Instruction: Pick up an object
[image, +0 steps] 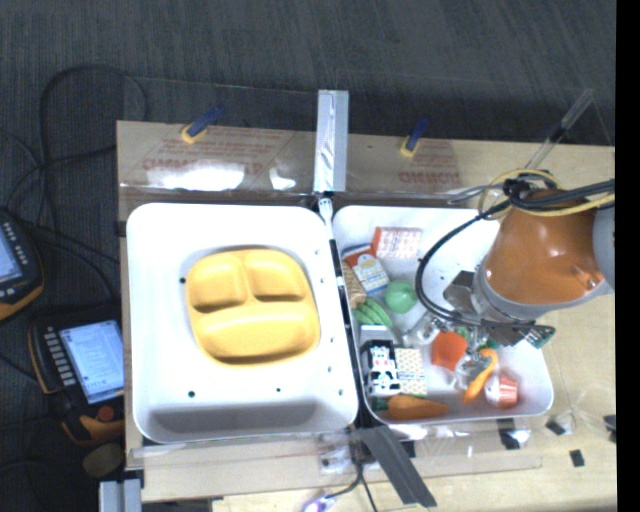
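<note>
Arm (545, 255) enters from 3 o'clock over the right bin (540, 400), gripper (455, 335) lowered among cluttered objects beside an orange piece (447, 350) near bin centre, jaw state indeterminable; yellow tray (253, 303) occupies the left bin (150, 300).

Small toys (400, 300) jumbled in right bin (540, 400), carrot (415, 407) flat near front wall, green ball (401, 296), possibly orange cup (449, 349)
</note>
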